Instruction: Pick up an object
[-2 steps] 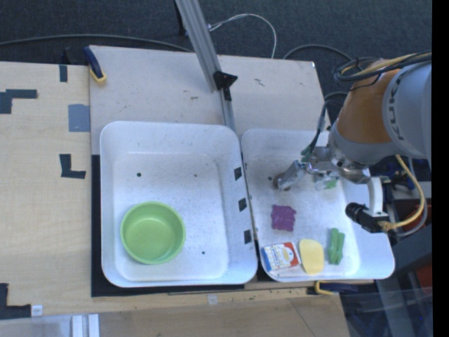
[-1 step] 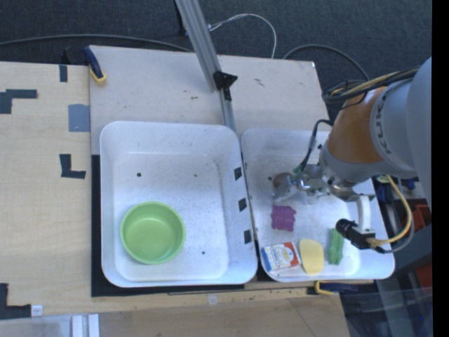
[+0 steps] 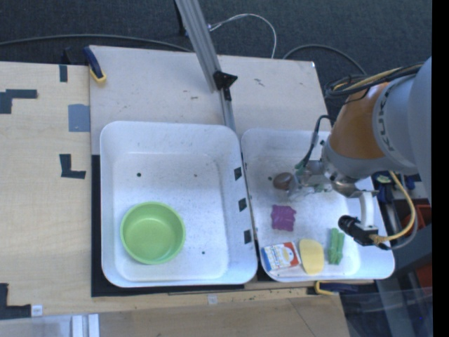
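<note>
Camera view, gripper [image 3: 303,181]: low in the right bin [image 3: 259,146], beside a small brown object [image 3: 283,181]; whether it is open or closed, and whether it grips anything, cannot be told.
Candidates: brown object just left of the gripper; purple block [image 3: 283,217] below it; carton [image 3: 280,257], yellow piece [image 3: 311,255], green piece [image 3: 336,246] further below.
Progress: nothing visibly lifted; grasp and lift apparently remain.

I see a metal pole [image 3: 201,37] slanting over the bench. Black cables [image 3: 245,20] trail behind. Dark tape marks [image 3: 69,166] dot the wood at left.

no text can be read; the small carton's [image 3: 280,257] printing is too blurred.
</note>
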You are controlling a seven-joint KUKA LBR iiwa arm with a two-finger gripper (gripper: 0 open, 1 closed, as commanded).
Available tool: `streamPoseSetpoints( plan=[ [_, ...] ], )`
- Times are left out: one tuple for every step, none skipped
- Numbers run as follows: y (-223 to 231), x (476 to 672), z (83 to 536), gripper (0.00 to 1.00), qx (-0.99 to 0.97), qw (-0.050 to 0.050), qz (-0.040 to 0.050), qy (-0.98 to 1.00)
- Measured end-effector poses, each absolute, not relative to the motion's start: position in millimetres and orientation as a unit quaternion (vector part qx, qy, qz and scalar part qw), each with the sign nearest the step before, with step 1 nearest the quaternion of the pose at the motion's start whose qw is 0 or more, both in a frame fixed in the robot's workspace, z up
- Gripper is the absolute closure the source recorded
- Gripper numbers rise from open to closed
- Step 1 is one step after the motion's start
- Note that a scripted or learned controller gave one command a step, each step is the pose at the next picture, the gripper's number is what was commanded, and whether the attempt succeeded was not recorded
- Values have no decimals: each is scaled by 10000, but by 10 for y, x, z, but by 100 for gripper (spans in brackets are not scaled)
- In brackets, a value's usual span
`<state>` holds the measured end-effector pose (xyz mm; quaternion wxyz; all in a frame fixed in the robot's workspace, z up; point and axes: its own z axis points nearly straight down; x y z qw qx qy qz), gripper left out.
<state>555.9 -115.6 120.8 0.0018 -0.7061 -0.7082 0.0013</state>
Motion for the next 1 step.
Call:
streamPoseSetpoints(
  plan=[
    [-1087, 5490, 1699, 100, -7064, -7, -8, -7078]
  ],
)
